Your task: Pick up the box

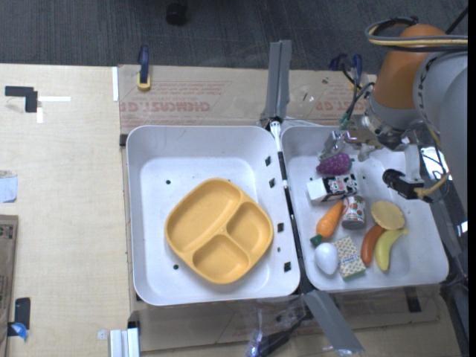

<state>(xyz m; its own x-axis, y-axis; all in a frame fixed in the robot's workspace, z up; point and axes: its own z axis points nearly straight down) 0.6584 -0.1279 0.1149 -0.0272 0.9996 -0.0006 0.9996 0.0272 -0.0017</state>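
Reaching in from the right, the arm (416, 73) hangs its gripper (348, 141) over the far side of the right bin (431, 274), just above a bunch of purple grapes (333, 163); cables and the wrist hide the fingertips, so I cannot tell how they stand. The box (350, 258), patterned green and pale, lies near the front wall beside a white egg (326, 258), with a carrot (329, 219) and small can (354, 211) behind it. A yellow divided plate (218, 230) sits in the left bin (141, 199)

The arm (416, 73) hangs over the right bin (431, 270), near the grapes (334, 163) and box (331, 187)
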